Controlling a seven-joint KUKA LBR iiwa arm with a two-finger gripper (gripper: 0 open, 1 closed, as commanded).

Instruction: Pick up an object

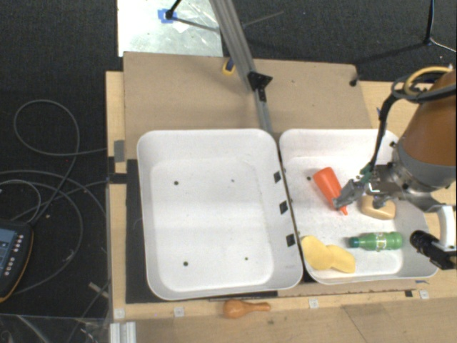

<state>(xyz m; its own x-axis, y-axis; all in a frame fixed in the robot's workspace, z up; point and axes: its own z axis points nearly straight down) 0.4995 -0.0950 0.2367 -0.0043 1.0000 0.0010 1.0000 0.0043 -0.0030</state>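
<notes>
Down in the right bin [335, 143], jaws [350, 194] low over the floor, reaching in from the right on the grey arm [428, 138] with its orange band; whether open or closed, cannot tell, with dark fingers blurred against the white. Touching or nearly touching the jaws on their left, an orange carrot-shaped toy [329, 184], lying tilted with its narrow end toward the fingertips; between the fingers or merely beside them, cannot tell. Just behind the jaws to the right, partly under the wrist, a small tan object [378, 208]. Below the jaws, nearer the front wall, a green bottle [377, 241] on its side, apart from the fingers. Lower left of the jaws, by the bin's front corner, a yellow soft lump [327, 255]. Well to the left of the jaws, the left bin [153, 148], joined to the right one by dark clips along the shared wall. Far below and left of the jaws, outside both bins on the front edge of the bench [171, 70], a small orange-brown pear-shaped toy [245, 307].
</notes>
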